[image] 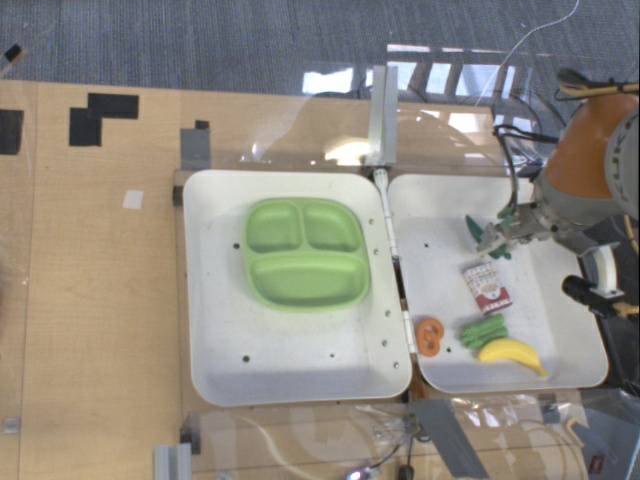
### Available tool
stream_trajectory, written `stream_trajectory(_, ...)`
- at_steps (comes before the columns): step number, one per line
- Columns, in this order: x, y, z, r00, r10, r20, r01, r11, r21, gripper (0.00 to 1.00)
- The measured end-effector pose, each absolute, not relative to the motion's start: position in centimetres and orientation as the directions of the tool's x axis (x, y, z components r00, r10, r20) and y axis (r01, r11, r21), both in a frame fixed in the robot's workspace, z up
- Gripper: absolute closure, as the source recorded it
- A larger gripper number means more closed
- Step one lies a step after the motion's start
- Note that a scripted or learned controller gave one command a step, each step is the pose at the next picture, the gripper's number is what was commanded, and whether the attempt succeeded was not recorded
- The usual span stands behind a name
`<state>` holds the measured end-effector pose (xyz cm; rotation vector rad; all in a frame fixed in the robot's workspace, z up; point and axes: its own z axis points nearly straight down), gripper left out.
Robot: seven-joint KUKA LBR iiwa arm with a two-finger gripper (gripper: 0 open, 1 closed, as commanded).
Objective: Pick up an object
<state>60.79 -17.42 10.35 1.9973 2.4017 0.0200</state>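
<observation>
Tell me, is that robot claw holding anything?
No. The gripper hangs open over the right bin, nothing between its fingers; the small carton lies below it.

A pale wood tabletop [90, 298] fills the left and middle of the frame. Black tape shapes [102, 114] are stuck on it at the upper left, with a small pale square [133, 200] a little below them. Grey ribbed carpet [250, 28] runs across the top of the frame. A clear panel [440, 98] at upper centre catches bright glare. A thin white cable [540, 28] trails down from the upper right corner.
</observation>
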Motion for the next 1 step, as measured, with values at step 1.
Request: stream_trajectory(1,64.99,-13.31,20.71,-0.098,0.995,-0.002,0.995,0.098,0.008,1.00)
